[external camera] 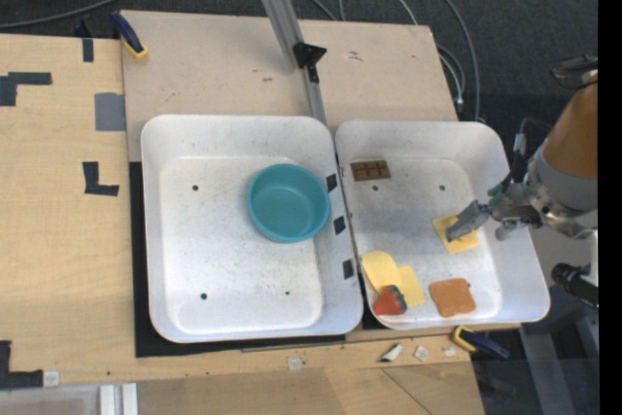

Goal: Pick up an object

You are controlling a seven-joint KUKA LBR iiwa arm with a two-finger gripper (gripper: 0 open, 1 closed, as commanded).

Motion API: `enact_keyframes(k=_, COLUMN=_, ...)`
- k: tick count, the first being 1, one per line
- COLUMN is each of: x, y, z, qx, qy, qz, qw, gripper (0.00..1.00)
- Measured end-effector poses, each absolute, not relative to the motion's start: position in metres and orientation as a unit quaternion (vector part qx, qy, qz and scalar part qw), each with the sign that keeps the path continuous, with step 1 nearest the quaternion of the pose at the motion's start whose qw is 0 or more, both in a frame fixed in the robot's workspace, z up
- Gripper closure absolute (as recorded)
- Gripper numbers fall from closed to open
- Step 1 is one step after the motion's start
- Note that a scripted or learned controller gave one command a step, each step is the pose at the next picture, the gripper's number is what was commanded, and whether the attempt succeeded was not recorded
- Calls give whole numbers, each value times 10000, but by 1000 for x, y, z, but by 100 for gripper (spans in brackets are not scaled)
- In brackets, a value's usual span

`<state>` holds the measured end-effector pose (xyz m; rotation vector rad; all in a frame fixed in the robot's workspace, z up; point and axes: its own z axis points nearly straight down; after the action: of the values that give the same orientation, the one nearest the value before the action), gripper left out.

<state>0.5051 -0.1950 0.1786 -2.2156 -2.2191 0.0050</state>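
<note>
My gripper (pixel 470 218) is down on the yellow block (pixel 457 234) in the right bin (pixel 486 143), though whether I've pinched it I can't tell. I'd lift straight up, slowly. The bin's right wall is close; open floor lies leftward, with the orange piece (pixel 452 296) and strawberry (pixel 389 300) nearer the front.

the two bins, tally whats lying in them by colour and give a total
Teal: 1, the round teal plastic bowl in the left bin.
Yellow: 2, the small yellow block under the jaws and the pale yellow flat piece.
Brown: 1, the dark brown ridged rectangle.
Orange: 1, the flat orange-brown square.
Red: 1, the small red rounded item.
Total: 6
</note>
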Motion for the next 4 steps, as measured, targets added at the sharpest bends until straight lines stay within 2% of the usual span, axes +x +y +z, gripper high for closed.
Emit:
enact_keyframes(k=1, x=508, y=-200, z=118, qx=-7067, qy=-7075, qz=22, qw=33, gripper=0)
enact_keyframes(k=2, x=509, y=-200, z=89, qx=-7067, qy=-7075, qz=8, qw=-7, gripper=0)
enact_keyframes(k=3, x=509, y=-199, z=100, qx=-7064, qy=-7078, qz=2, qw=4, gripper=100)
enact_keyframes(k=4, x=516, y=-207, z=155, qx=-7067, qy=-7075, qz=-5, qw=-19, gripper=100)
